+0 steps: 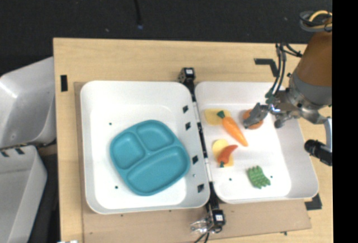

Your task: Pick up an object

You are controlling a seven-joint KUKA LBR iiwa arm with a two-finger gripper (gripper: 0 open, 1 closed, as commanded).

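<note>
Carrot point(235, 130): in right bin point(279, 191), near its centre; long axis diagonal, green top toward upper left, tapered tip toward lower right. Yellow piece point(211, 117) just beside the green top, on the side toward the divider. Red pepper point(227, 152) on a second yellow piece point(218, 145), below the carrot. Green knobbly item point(258, 176) nearer the front wall, apart from the rest. Gripper point(254, 118) low in the right bin, upper right of the carrot, closed on a small orange-red item point(253, 122) seen between the fingers. Left bin point(95, 102): one blue three-compartment plate point(149, 156), set at a slant, compartments bare. Open white floor around the plate on all sides; open floor in the right bin along its right wall.
</note>
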